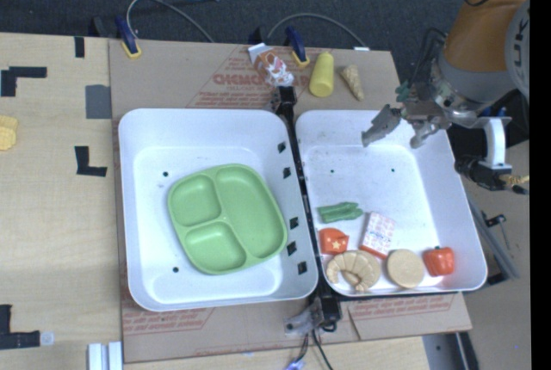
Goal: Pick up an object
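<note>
My gripper hangs over the back right of the right bin, open, with its two grey fingers spread and nothing between them. Well in front of it, along the bin's front part, lie a green bean pod, a small red piece, a pink-and-white packet, a tan pretzel-like biscuit, a round beige cracker and a red pepper-like toy. None of them touches the gripper.
The left bin holds a green divided plate. Behind the bins on the cardboard lie a yellow bottle, a tan cone and a small wrapper. Cables run across the back.
</note>
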